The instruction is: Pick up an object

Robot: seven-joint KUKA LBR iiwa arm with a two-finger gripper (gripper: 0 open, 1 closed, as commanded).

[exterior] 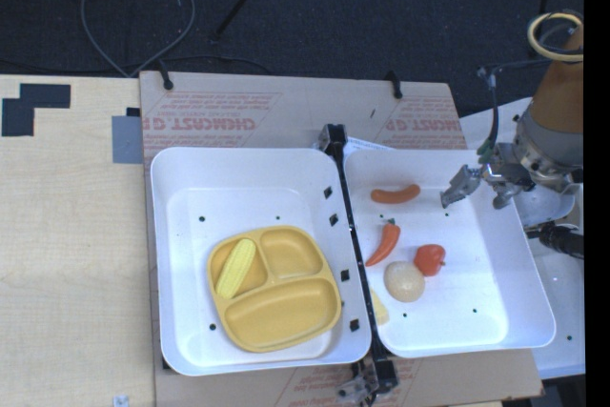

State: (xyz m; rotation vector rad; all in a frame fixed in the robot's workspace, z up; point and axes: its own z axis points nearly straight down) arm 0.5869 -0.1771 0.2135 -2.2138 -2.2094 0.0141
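- Nearest the camera sat a yellow tray (276, 295) in the left bin (181, 205), with a corn cob (235, 267) in one compartment.
- Nothing had been lifted yet; the whole pick seemed still to do.
- Fingers of the gripper (481, 188) stood spread wide with nothing between them, over the right bin (515, 300) at its far right.
- Closest to it lay a sausage (395, 194), just left; a chili pepper (384, 244), a tomato (430, 258) and an onion (404, 282) lay nearer the middle.

Bench (67, 253), cardboard sheet (286, 114) (2 white bins (181, 176) atop)
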